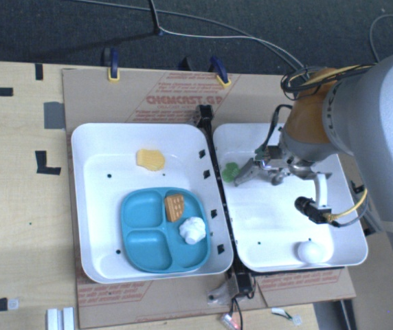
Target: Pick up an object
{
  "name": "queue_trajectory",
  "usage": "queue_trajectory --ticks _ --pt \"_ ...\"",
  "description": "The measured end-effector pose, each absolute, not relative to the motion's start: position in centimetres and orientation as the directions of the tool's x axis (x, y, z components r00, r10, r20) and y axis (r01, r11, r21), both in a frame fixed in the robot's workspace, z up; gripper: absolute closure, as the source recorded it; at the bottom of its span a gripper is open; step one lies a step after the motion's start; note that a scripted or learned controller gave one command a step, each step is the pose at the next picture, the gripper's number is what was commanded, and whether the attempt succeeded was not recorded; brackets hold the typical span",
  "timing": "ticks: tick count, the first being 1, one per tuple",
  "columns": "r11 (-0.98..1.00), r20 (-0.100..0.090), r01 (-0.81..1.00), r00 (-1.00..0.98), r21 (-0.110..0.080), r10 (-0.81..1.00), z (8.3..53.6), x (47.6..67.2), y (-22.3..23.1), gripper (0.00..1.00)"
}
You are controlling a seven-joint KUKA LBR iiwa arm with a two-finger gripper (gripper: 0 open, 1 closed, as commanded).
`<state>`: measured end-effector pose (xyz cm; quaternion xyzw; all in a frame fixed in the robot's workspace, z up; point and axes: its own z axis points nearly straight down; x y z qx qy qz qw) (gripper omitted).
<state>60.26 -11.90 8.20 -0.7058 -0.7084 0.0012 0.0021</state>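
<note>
1. Left white bin [90, 205]: flat yellow piece [150, 159] at 12 o'clock, plus a blue sectioned plastic tray [141, 243] holding a tan waffle-looking block [174, 207] and a white fluffy lump [192, 230].
2. Right white bin [265, 249]: small green object [230, 171] at 9 o'clock, right at my gripper [243, 176]. Can't tell if I'm pinching it.
3. White ball [313, 251] sits at 5 o'clock.

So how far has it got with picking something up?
Nothing looks lifted yet. The gripper is low in the right bin, right beside a small green object near the divider, seemingly going for it. Closing on it and lifting remain. A white ball sits in the same bin; the blue tray with food pieces lies in the left bin.
</note>
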Motion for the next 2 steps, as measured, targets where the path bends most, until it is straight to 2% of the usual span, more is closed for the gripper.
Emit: queue_trajectory --ticks 1,2 --pt "0.004 0.001 1.000 -0.004 0.009 1.000 18.9 58.4 -7.2 0.00" --pt "0.005 0.000 1.000 -0.005 0.007 1.000 26.4 62.9 -2.4 0.00"
